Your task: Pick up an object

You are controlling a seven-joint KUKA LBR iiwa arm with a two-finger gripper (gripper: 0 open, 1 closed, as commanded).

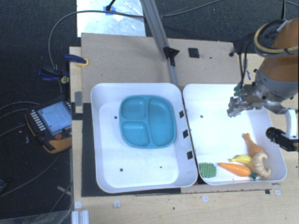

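- Gripper [236, 107] hung over the right bin [205, 125], above the carrot [235, 169]; we couldn't tell its state.
- We judged it approaching; next came descending onto the carrot.

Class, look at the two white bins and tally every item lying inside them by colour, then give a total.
Blue: 1, the divided plate
Green: 1, the broccoli-like piece
Orange: 1, the carrot
Yellow: 1, the banana
Tan or brown: 2, the drumstick and the curled tan piece
Total: 6
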